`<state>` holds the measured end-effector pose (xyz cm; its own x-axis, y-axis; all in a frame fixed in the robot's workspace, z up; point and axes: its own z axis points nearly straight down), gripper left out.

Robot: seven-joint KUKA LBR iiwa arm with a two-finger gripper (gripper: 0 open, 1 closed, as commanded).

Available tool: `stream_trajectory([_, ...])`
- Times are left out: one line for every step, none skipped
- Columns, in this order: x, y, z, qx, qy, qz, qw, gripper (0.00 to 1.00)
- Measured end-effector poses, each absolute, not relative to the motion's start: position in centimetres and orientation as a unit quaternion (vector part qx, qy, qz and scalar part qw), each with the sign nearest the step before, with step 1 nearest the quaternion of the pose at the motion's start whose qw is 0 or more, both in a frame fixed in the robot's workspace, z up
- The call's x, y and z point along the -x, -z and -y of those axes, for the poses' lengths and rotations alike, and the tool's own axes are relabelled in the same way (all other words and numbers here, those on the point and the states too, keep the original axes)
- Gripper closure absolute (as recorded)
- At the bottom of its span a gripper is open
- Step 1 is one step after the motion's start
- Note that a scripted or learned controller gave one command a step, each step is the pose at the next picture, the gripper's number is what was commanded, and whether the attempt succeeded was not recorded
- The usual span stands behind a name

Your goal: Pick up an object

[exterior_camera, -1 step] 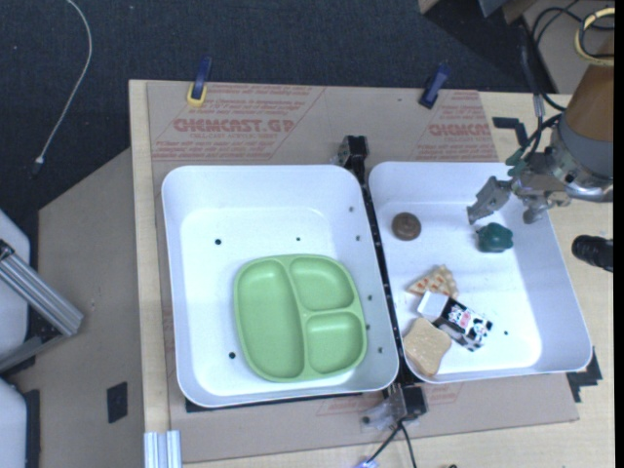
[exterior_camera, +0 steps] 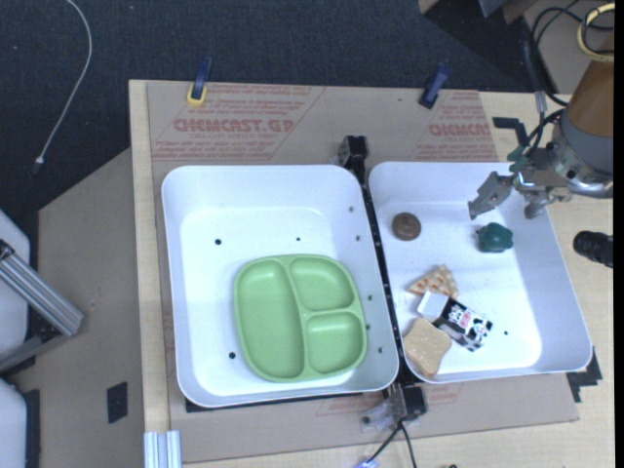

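The grey arm with the orange band (exterior_camera: 593, 115) reaches in over the far right corner of the right-hand shallow white bin (exterior_camera: 546, 349). Its claw (exterior_camera: 510, 198) hangs above the bin's floor with its two fingers spread apart, one grey finger (exterior_camera: 487, 196) pointing toward the bin's middle and the other nearer the bin's right wall. Nothing sits between the fingers, so the claw is open and holds nothing.

Taking the right-hand bin as the landmark: a small dark green rounded object (exterior_camera: 494, 238) lies on its floor near the far right part, just beside the claw and slightly nearer the camera; whether a fingertip touches it cannot be told. A small brown round disc (exterior_camera: 407, 226) lies near the bin's far left side, apart from the claw. Toward the bin's near left part sit a tan waffle-patterned cracker piece (exterior_camera: 434, 282), a black-and-white patterned small block (exterior_camera: 463, 324) just beside it, and a tan slice-shaped piece like bread (exterior_camera: 427, 347) close to the near rim.

Left of that bin, the other shallow white bin (exterior_camera: 195, 213) holds a pale green plastic plate with three compartments (exterior_camera: 298, 316). Both bins rest on a cardboard-covered surface (exterior_camera: 292, 115).
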<state>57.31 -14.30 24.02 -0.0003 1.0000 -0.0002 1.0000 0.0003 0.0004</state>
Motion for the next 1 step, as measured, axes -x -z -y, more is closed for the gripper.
stream_trajectory([-58.03,-18.47,14.75,-0.707,0.0005,-0.707,-0.001,0.0])
